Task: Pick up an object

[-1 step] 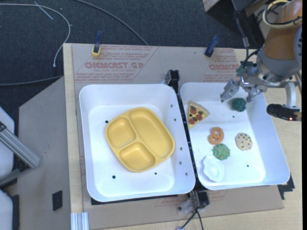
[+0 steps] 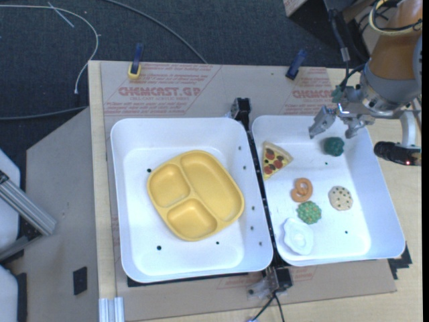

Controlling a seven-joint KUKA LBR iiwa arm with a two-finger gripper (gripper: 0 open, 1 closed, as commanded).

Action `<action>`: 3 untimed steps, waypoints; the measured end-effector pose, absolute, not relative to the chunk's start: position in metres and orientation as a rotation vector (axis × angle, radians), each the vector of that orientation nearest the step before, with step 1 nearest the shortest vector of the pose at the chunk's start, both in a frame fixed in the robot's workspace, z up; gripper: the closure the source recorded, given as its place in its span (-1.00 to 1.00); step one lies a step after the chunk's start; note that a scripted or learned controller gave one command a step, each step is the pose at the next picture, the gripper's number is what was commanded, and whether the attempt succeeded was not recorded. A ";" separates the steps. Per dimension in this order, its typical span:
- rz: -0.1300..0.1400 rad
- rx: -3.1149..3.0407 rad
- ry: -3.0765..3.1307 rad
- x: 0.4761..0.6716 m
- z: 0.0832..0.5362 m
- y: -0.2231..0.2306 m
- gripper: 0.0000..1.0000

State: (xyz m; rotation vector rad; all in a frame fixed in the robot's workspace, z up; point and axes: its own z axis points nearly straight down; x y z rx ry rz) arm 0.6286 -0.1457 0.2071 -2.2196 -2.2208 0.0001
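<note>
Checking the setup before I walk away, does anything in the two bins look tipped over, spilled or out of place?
Nothing stands out. The yellow divided tray lies flat in the left bin, turned at an angle. In the right bin, the pizza slice, pretzel, cookie and other toy foods lie apart. The gripper hangs open above the dark green piece.

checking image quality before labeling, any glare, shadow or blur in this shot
Camera view: lighting is even and soft; the white bins are bright but their edges stay readable; the yellow tray casts faint shadow; the small toy foods, like the pizza slice, are sharp; the claw and arm look slightly soft.
</note>
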 end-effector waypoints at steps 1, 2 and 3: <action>0.004 -2.215 -2.220 0.636 0.149 -0.141 -1.00; 0.003 -2.219 -2.218 0.633 0.095 -0.151 -1.00; -0.003 -2.225 -2.223 0.636 0.090 -0.152 -1.00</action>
